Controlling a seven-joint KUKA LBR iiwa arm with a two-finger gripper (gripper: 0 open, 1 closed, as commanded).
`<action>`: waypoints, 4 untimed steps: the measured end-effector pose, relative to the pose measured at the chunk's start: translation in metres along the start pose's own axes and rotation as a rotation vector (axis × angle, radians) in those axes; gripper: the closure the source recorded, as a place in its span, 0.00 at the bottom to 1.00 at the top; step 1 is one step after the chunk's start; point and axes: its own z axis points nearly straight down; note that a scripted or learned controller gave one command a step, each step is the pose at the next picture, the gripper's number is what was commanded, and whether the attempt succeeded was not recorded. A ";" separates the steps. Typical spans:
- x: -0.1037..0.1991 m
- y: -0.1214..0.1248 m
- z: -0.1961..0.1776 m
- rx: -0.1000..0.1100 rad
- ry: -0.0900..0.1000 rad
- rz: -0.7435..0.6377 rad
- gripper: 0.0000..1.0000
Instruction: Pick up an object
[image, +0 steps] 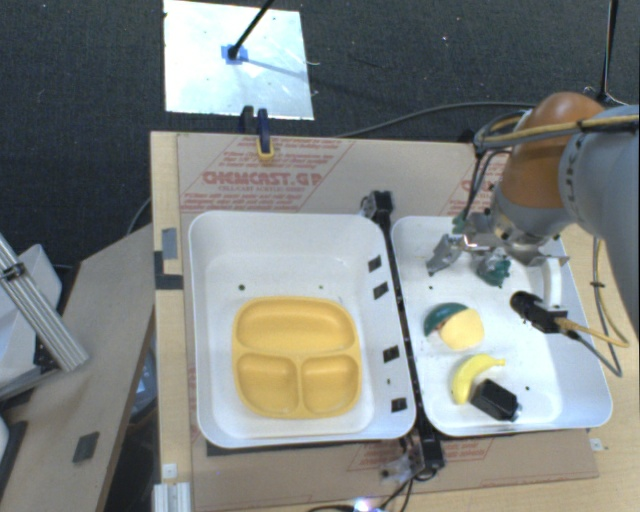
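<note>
- Two-finger gripper (470, 255) hovers near the right white bin's (590, 400) far edge, fingers spread, gripping nothing.
- Best bet: drop squarely over the yellow plastic banana (472, 376).

Divided tray (296, 356) in left bin (215, 260), right bin (590, 395) — banana (472, 376), block (494, 400) beside it, ball (459, 328) behind

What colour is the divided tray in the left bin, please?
Yellow tray, seen in the camera view.

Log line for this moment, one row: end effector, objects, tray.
end effector: over right bin, far end, holding nothing | banana, black block, yellow-green ball: near half | yellow tray: left bin
</note>
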 end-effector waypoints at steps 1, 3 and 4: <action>0.001 0.000 0.052 0.000 0.000 0.004 0.00; 0.008 -0.002 -0.010 -0.009 -0.001 0.000 1.00; 0.010 -0.008 -0.059 -0.010 -0.001 0.000 1.00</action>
